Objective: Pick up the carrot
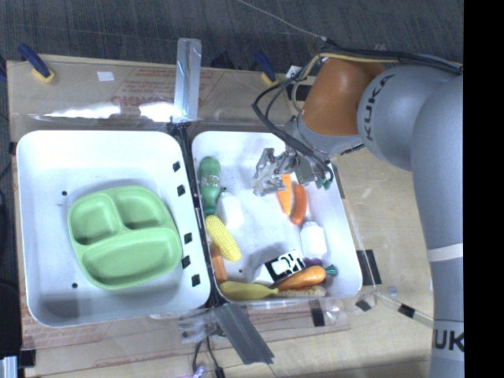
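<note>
While the metal two-finger pincer (272,176) is hanging in the right bin with its fingers looking spread and pinching nothing, you are watching the tapered orange carrot (285,199) lying just beside its tips; lower squarely over it before squeezing.

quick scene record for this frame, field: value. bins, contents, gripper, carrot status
left bin: green divided plate
right bin: green bottle, corn cob, banana, black-and-white box, two white items, carrot near front wall, orange piece and sausage-like piece near gripper
gripper: low over right bin's back half, beside the orange piece
carrot status: lying in bin, not gripped
</note>
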### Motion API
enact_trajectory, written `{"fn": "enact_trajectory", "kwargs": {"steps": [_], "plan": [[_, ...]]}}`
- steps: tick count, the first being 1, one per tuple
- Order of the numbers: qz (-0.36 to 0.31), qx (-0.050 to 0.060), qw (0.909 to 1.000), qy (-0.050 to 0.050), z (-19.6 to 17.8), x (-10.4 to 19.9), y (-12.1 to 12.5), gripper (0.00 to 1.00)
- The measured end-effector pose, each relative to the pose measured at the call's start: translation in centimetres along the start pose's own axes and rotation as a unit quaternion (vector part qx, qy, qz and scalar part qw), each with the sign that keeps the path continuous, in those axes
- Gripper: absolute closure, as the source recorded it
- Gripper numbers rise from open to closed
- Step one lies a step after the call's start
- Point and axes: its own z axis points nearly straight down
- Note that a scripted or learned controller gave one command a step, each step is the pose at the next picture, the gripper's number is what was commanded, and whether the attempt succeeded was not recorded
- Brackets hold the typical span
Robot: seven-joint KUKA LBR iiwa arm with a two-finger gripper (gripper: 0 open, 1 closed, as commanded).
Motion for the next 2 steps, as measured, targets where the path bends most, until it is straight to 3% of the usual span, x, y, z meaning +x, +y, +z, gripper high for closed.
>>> {"fn": "enact_trajectory", "kwargs": {"steps": [1,2], "plan": [[0.070,0.002,0.9975,-0.002,-10.11,1.80,-2.98,1.00],[0.069,0.000,0.9976,0.001,-9.65,1.94,-2.83,0.00]]}}
